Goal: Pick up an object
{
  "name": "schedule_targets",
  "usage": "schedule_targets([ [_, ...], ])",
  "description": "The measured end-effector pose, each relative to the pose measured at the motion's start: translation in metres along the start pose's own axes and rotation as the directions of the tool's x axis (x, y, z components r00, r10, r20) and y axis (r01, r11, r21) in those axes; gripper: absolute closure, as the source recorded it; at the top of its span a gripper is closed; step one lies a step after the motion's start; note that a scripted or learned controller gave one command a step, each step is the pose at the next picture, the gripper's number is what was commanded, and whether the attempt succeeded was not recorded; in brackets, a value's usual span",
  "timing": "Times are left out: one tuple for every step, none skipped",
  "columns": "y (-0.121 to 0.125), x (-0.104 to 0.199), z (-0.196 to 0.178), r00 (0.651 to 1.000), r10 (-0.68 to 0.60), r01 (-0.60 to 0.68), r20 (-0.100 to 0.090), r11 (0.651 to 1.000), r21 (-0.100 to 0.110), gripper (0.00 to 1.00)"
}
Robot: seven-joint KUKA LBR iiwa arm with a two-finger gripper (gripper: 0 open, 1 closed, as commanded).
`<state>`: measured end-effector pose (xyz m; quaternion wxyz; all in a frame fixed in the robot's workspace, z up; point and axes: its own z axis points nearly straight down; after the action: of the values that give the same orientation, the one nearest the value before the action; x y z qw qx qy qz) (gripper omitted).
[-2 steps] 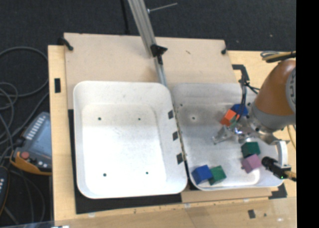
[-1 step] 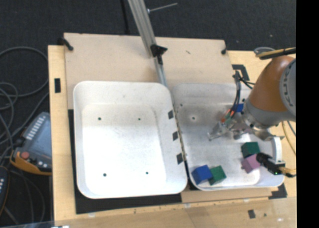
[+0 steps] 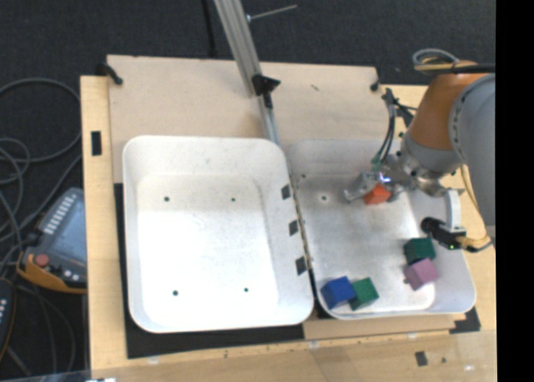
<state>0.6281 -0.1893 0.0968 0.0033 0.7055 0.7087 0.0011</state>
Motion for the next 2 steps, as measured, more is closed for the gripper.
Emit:
schedule_targets([
  [-0.002, -0.001, -0.012, 1.0, -0.004, 0.004, 0.002, 1.0, 0.003, 1.0],
  [-0.015, 0.085, -0.099, 1.0, -0.005, 0.005, -0.005, 1.0, -0.002, 1.0],
])
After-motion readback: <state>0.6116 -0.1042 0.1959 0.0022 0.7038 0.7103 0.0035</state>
